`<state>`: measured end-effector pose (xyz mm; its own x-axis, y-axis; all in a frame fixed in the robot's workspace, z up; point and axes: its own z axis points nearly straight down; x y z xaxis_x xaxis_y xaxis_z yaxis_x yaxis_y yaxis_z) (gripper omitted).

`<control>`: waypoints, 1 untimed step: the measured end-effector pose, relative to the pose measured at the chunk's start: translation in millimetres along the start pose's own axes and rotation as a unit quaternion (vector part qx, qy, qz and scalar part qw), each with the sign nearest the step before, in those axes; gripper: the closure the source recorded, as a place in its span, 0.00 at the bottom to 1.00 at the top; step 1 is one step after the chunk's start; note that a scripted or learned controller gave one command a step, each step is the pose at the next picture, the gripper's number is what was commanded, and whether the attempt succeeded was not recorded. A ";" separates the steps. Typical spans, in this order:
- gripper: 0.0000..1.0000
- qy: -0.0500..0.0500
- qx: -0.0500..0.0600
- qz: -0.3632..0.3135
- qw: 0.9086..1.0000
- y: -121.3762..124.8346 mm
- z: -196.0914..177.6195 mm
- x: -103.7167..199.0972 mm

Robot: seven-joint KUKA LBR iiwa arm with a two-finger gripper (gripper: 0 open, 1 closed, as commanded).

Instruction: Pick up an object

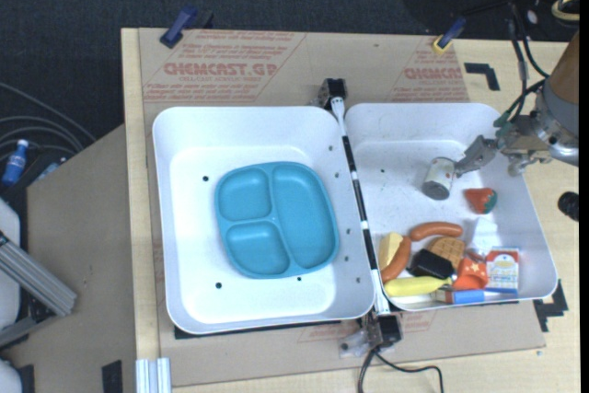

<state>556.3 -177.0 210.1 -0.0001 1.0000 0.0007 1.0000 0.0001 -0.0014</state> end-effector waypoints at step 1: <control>0.00 -0.001 -0.005 0.000 1.000 12.9 104.0 -26.3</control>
<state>569.0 -203.2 106.1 0.0001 1.0000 -0.0011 1.0000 -0.0001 0.0095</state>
